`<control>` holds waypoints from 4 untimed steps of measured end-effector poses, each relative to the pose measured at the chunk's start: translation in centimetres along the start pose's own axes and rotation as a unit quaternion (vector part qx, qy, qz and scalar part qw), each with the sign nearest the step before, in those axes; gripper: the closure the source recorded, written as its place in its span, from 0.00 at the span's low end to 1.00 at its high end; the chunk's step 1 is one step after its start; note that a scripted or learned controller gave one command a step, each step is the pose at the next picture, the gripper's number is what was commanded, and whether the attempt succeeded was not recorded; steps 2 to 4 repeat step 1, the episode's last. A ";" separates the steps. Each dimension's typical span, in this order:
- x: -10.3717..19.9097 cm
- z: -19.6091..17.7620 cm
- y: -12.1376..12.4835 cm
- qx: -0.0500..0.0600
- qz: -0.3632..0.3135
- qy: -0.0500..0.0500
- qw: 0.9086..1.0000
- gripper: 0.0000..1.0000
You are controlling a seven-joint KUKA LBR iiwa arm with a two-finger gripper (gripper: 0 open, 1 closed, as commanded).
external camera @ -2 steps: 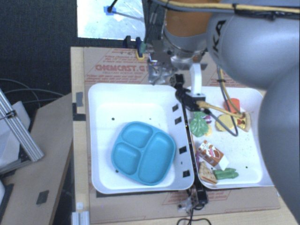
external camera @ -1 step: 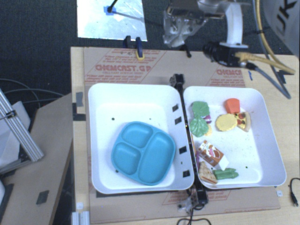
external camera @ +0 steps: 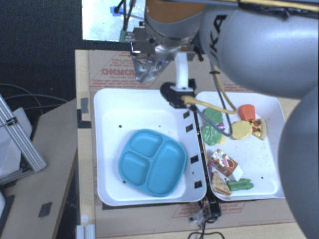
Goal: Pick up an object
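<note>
Dark floor (external camera: pixel 35 39) to the left and behind — crossed by thin black cables (external camera: pixel 30 96). Tan bench top (external camera: pixel 55 148) beneath printed cardboard (external camera: pixel 112 71). Slanted aluminium rail (external camera: pixel 20 138) at far left — bright, pale rectangular patch (external camera: pixel 102 11) at top.

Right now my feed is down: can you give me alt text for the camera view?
A grey KUKA arm reaches in over the far edge of two white bins. The left bin holds a blue divided plate; the right bin holds small toy foods, including a green leaf, a yellow piece and an orange block.
</note>
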State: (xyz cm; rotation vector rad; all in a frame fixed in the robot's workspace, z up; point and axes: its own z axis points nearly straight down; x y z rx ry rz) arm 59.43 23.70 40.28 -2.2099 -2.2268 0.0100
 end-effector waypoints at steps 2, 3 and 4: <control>-0.4 -8.6 6.5 -0.010 0.001 0.002 1.000 1.00; -0.4 -8.6 6.5 -0.010 0.001 0.002 1.000 1.00; -0.4 -8.6 6.5 -0.010 0.001 0.002 1.000 1.00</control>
